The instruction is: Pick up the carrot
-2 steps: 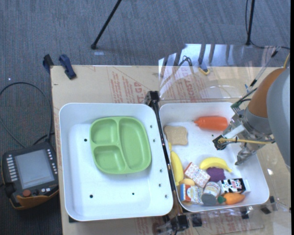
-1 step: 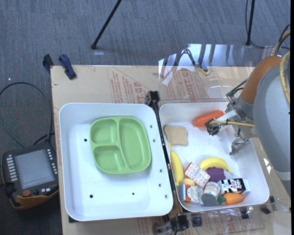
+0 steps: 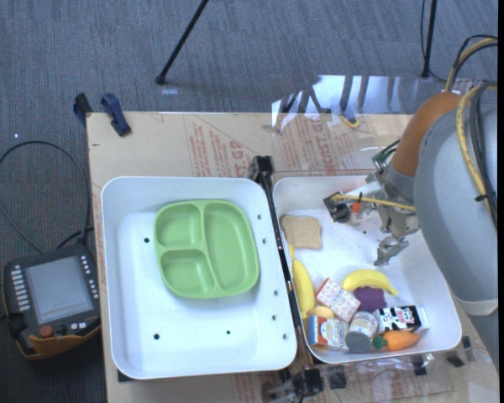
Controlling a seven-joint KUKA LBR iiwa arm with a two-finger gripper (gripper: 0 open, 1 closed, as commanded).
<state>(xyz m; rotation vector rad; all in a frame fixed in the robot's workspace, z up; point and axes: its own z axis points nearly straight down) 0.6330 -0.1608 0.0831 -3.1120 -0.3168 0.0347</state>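
Seen from above: a grey arm with an orange band (image 3: 454,183) reaches in from the right over two shallow white plastic bins. The left bin (image 3: 126,326) holds a light green three-compartment plate (image 3: 207,248). The right bin (image 3: 437,296) holds a slice of toast (image 3: 302,232) at its far left, a long yellow banana (image 3: 303,285) along its left wall, and a second, curved banana (image 3: 370,280) above a purple item (image 3: 370,297). The two-finger metal gripper (image 3: 390,248) hangs over the bin's middle, grasping nothing; its fingers appear parted. The small orange carrot with green top (image 3: 396,340) lies at the near right corner, just in front of a black-and-white carton (image 3: 399,318), well apart from the gripper.
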